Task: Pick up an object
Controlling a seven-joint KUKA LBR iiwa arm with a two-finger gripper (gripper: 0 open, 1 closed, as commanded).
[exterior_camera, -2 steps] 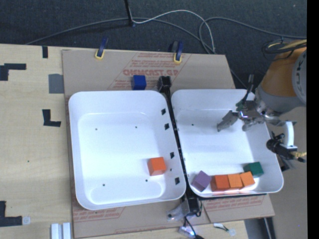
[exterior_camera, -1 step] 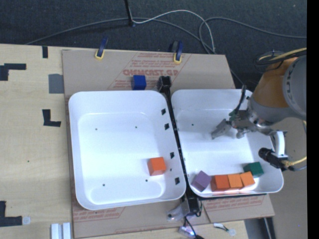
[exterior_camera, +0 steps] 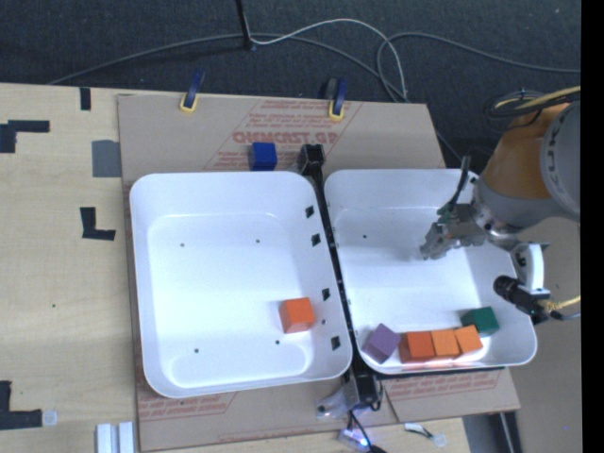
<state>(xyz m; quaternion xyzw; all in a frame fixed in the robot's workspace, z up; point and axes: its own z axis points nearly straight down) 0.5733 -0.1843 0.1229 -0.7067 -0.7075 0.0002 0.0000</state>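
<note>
Over the right bin [exterior_camera: 415,192], the gripper [exterior_camera: 440,241] hangs above bare floor, well apart from any block; whether it is open or closed I cannot tell. The 5 blocks [exterior_camera: 436,344] sit packed along the near wall: purple, 3 orange, 1 green. Crowding could make a grab there slip or jam against the rim.

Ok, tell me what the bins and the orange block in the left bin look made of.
Left bin and right bin: likely moulded plastic; smooth white, rounded corners, soft sheen. Orange block: matte, crisp-edged, maybe painted wood or foam; can't tell which.
</note>
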